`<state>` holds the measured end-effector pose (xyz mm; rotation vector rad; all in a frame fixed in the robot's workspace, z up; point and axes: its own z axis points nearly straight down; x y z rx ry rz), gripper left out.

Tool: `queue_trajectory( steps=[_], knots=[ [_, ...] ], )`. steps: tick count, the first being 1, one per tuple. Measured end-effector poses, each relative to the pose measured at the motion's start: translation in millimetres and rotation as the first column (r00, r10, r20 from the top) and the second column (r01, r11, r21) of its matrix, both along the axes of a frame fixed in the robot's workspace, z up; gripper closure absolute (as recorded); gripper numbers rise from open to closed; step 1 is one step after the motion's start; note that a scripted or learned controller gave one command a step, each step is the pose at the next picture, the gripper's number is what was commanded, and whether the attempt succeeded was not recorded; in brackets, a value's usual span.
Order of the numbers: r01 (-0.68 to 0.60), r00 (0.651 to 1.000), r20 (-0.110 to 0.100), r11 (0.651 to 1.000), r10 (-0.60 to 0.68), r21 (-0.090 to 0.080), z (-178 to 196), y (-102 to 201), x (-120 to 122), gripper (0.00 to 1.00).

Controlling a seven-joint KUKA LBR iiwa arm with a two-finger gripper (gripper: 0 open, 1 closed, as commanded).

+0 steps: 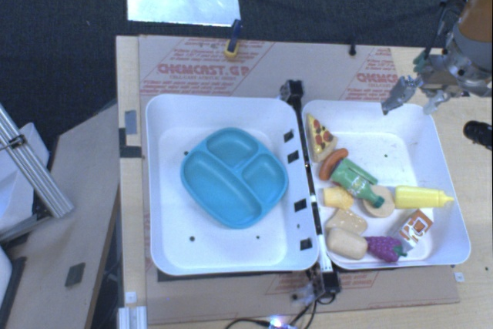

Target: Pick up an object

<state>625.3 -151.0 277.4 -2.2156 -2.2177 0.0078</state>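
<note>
In the right bin (454,189), a heap of toy food: pizza slice (320,136) at the far left corner, green bottle (356,182) in the middle, yellow mustard bottle (421,198) right of it, purple grapes (383,247) at the near edge. Above the far right corner of this bin, the gripper (411,98), fingers spread apart, holding nothing. Left of this bin, a blue divided plate (233,176) in the left bin (166,166).

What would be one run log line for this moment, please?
stage: approach | gripper: open, holds nothing, above far edge of right bin | toys in right bin: untouched | blue tray: in left bin
</note>
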Motion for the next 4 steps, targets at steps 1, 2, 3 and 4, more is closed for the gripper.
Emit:
queue_trajectory(
  steps=[1, 2, 3, 4],
  knots=[
    [-0.002, 1.000, 0.011, 1.000, 0.002, -0.002, 6.4, 0.2, 1.8, 0.00],
    [-0.004, 1.000, 0.007, 1.000, 0.004, -0.001, -37.2, 4.0, 7.6, 0.00],
    [0.000, 1.000, 0.005, 1.000, 0.000, -0.001, -97.8, -0.6, 11.4, 0.00],
    [-0.002, 1.000, 0.006, 1.000, 0.002, 0.000, -156.9, 7.7, 9.9, 0.00]
  ],
)
